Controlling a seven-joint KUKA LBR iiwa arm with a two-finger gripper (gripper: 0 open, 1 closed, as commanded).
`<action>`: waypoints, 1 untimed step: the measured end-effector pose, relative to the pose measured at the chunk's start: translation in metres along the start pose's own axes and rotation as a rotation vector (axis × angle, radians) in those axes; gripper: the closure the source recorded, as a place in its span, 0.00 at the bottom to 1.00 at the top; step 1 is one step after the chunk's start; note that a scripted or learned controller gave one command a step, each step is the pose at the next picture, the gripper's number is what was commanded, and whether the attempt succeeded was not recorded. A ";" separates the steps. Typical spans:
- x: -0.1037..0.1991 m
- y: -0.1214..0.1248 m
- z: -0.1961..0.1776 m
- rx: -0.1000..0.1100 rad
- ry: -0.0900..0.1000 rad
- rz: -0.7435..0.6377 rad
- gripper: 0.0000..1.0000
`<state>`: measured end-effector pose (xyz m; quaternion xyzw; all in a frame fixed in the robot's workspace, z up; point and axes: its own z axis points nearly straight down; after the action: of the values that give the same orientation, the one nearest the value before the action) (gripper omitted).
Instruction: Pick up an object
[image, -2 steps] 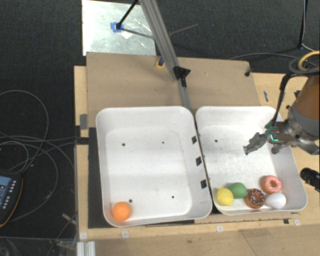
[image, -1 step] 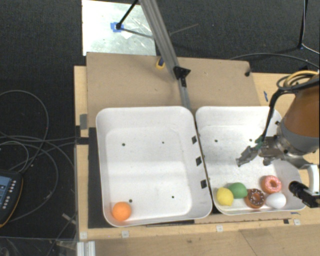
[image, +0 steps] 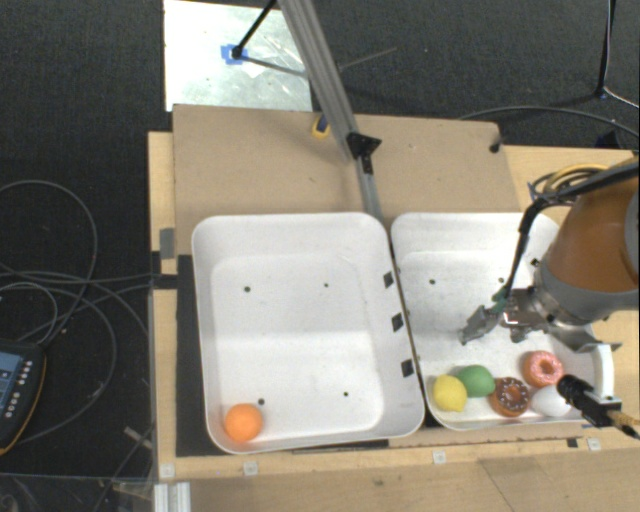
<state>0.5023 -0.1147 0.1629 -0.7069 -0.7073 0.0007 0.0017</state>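
My gripper (image: 479, 325) hangs over the middle of the right bin (image: 450, 245), with the orange-banded arm (image: 598, 245) coming in from the right. Just below it, along the bin's front wall, lie a yellow lemon (image: 450, 393), a green fruit (image: 477, 379), a chocolate donut (image: 510, 397), a pink donut (image: 543, 369) and a white object (image: 551, 402). The gripper is above and slightly left of the green fruit and apart from it. An orange ball (image: 242, 422) sits in the front left corner of the left bin (image: 290, 240).
A grey slanted pole (image: 330, 85) crosses the bench behind the bins. The divider between the bins (image: 397, 320) carries black clips. A white bracket (image: 603, 375) sits at the right bin's front right corner. Cables lie on the floor at left.
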 end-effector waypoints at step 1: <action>-0.005 0.001 0.043 0.000 0.000 0.001 0.00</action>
<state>0.5027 -0.1200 0.1194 -0.7072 -0.7070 0.0007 0.0013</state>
